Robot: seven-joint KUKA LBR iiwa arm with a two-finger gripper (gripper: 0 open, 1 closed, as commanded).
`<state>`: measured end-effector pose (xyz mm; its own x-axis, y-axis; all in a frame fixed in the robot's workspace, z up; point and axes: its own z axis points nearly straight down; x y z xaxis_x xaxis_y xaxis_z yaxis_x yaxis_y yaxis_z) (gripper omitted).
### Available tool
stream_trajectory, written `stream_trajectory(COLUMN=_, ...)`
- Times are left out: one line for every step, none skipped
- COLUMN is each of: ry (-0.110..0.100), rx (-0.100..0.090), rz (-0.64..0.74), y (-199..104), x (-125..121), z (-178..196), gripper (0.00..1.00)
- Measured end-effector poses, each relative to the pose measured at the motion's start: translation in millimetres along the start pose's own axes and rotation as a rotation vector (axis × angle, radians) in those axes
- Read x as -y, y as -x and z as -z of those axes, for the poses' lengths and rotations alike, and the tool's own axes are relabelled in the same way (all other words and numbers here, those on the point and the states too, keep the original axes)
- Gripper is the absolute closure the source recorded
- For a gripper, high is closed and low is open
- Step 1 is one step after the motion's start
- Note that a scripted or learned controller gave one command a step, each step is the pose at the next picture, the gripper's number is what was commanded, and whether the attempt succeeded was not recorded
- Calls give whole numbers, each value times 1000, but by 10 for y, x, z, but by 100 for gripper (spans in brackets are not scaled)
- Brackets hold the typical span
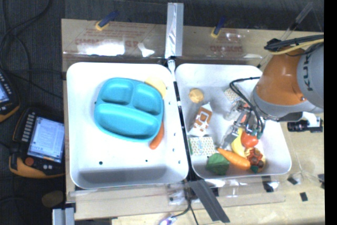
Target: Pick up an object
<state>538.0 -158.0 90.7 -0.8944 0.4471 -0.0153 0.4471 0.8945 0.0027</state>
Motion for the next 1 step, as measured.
stream_trajectory(ry=-2, rx=5, rz=2, y=17, x=-10, z=106, gripper=100)
